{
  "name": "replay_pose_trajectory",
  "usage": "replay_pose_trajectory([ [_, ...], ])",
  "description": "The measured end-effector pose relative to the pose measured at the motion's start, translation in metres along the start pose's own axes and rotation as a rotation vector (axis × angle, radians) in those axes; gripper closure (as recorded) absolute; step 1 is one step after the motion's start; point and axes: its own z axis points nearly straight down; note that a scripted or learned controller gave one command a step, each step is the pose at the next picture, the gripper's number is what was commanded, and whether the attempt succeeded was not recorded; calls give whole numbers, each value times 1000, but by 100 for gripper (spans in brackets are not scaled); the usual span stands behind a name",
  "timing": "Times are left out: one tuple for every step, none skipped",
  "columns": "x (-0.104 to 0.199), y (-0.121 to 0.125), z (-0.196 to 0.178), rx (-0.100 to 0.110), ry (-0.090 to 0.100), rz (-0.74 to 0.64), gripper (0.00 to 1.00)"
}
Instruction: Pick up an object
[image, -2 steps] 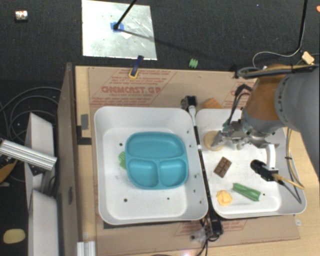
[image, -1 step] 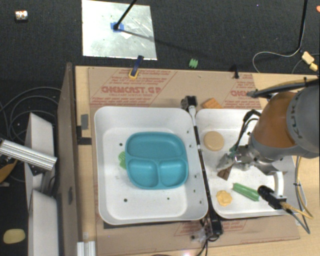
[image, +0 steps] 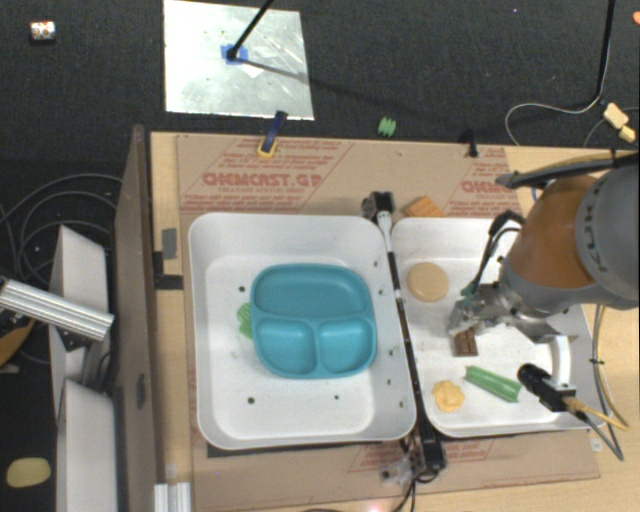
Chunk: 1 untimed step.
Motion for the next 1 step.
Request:
replay_pose_trajectory([
  [94, 37, -95, -10, 4, -13, 100],
])
